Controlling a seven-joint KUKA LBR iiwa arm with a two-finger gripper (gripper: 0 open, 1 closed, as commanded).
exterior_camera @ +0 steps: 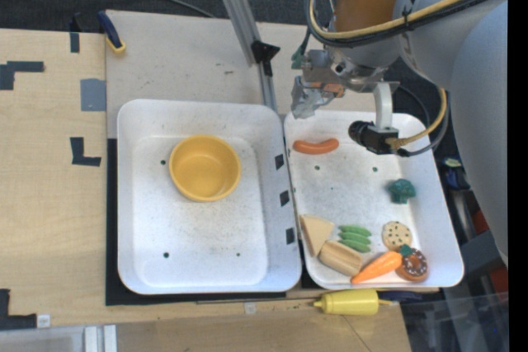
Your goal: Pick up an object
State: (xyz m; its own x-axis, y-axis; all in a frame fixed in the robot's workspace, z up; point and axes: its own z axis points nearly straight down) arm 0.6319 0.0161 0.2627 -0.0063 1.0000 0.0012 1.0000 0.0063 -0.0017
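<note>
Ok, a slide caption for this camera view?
Claw hovers above the sausage at the right bin's far left corner.

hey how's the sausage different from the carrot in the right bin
The sausage lies alone near the bin's far edge, level across the view; the carrot lies slanted at the near edge, crowded against other toy foods. The sausage is evenly rounded and reddish-orange; the carrot tapers and has a green top. Both are long, orange-toned toy foods.

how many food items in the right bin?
8. Sausage at the far left, broccoli by the right wall; near end: cheese wedge, bread, peas, cookie, carrot, donut. None looks hidden.
</note>
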